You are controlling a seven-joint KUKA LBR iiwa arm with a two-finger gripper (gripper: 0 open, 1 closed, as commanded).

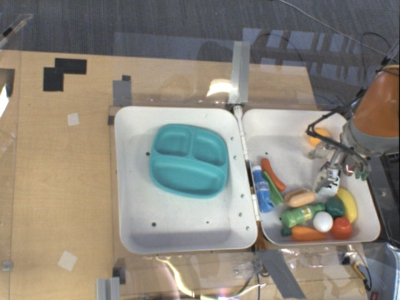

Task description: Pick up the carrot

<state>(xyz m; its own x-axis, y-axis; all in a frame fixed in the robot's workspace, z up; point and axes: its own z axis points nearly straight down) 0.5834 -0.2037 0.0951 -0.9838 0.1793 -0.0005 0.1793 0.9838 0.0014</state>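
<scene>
The wooden bench (pixel 56 186) bore two white bins: the left bin (pixel 134 230) at nine o'clock, the right bin (pixel 281 130) at three.

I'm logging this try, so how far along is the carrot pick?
Done: the gripper is over the right bin. In hand: nothing between its fingers that I can see. Left: the carrot lies on the bin floor, left of the gripper and apart from it, so the grasp and lift remain.
</scene>
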